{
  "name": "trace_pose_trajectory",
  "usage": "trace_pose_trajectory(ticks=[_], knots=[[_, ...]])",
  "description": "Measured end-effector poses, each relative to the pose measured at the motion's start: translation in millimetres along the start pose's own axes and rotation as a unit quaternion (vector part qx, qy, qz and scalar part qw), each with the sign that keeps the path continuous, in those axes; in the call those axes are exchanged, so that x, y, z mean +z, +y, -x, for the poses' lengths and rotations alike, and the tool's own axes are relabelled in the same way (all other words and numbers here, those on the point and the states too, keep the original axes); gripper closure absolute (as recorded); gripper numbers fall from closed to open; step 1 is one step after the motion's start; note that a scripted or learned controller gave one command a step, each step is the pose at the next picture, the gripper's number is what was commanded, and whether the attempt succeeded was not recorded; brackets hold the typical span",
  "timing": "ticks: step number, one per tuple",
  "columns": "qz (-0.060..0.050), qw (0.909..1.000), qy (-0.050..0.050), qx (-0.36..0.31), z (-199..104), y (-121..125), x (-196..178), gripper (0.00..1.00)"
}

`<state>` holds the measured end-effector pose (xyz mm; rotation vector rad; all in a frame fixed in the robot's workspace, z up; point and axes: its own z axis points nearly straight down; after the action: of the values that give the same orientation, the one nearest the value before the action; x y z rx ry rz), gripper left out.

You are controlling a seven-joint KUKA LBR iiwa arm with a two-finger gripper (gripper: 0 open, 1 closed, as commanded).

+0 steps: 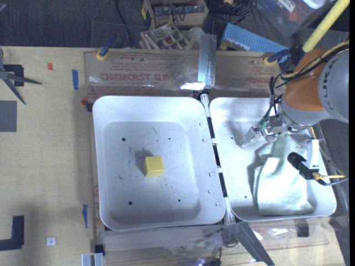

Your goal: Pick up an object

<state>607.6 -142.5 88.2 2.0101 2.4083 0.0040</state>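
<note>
Yellow cube (154,165) is sitting near centre of left bin (111,121), well apart from every wall, open floor all around it. Tool (249,136) is hanging over right bin (233,112), upper part, well right of the cube; finger state: cannot tell. Cube is small, plain yellow.

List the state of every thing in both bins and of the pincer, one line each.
yellow block: lying flat on the left bin's floor, near the middle, untouched.
left bin: holds the yellow block.
white cloth: crumpled, lying in the right bin.
right bin: holds the white cloth.
pincer: above the right bin, beside the cloth's upper edge, grip unclear.
</note>
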Motion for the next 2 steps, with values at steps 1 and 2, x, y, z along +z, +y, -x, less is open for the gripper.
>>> trace_pose_trajectory(ticks=[1, 2], knots=[[0.003, 1.0000, -0.001, 0.002, 1.7, 1.3, -12.1, 1.00], [0.003, 1.0000, -0.001, 0.002, 1.7, 1.3, -12.0, 0.00]])
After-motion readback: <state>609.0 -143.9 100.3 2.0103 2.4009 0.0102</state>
